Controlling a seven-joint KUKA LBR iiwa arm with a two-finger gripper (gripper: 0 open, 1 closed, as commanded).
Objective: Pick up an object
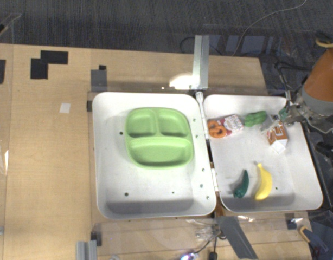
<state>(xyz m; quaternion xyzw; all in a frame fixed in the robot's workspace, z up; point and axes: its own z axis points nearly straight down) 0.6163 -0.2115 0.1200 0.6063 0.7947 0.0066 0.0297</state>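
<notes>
With its fingers too indistinct to judge, the grey two-finger gripper [286, 114] hovers above the small brown-and-white carton [277, 136], nothing lifted, the yellow plastic banana [263, 181] lying well below.

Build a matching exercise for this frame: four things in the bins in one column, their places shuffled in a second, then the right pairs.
Things
1. green divided plate
2. banana
3. orange pretzel-shaped toy
4. brown and white carton

Places
A. right bin, near its front edge, beside a dark green vegetable toy
B. right bin, far corner next to the divider
C. middle of the left bin
D. right bin, far right side, just below the tool

Pairs: 1-C, 2-A, 3-B, 4-D
</notes>
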